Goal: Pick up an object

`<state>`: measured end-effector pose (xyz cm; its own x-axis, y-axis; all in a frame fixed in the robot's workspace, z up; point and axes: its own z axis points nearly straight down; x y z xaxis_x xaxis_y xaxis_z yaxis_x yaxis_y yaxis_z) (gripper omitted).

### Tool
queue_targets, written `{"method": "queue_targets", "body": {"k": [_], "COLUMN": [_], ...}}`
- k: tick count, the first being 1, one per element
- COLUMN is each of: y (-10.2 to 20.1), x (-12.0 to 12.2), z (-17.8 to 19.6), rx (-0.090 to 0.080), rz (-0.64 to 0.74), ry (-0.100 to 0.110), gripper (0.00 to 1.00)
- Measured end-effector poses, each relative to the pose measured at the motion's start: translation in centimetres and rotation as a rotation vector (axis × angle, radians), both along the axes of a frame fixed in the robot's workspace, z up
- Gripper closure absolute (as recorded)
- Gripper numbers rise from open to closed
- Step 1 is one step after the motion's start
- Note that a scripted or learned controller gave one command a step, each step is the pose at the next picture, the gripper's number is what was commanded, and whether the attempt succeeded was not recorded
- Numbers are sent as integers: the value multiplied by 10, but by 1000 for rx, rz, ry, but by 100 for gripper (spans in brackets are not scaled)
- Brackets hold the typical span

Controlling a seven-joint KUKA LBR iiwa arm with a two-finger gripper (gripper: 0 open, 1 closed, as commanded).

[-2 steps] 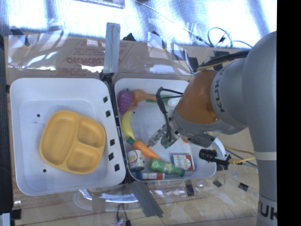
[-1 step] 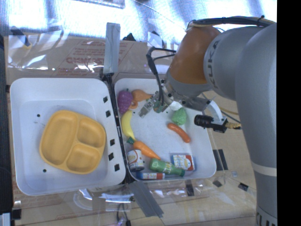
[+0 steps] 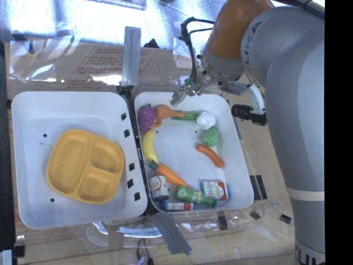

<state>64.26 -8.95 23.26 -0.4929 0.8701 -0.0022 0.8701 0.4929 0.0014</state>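
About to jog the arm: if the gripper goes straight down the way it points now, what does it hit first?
Probably the orange toy by the grapes; the gripper hangs over the right bin's back rim, aimed down-left. Depth is unclear, so it could clip the rim.

two white bins point(image 3: 27, 148), one yellow tray point(image 3: 85, 165), two carrots point(image 3: 171, 175), one banana point(image 3: 149, 147), one green bottle point(image 3: 196, 196).

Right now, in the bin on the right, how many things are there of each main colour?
Purple: 1, grapes
Orange: 3, two carrots, sausage
Yellow: 1, banana
Green: 2, broccoli, bottle
White: 1, cauliflower
Mixed labels: 3, can, carton, tube
Total: 11
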Motion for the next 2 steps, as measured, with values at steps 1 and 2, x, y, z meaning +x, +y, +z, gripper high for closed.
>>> {"method": "queue_targets", "body": {"k": [1, 2], "y": [48, -19], "x": [15, 14], "z": [6, -5], "rx": [1, -1], "rz": [52, 113], "ry": [0, 3], "gripper": [100, 100]}}
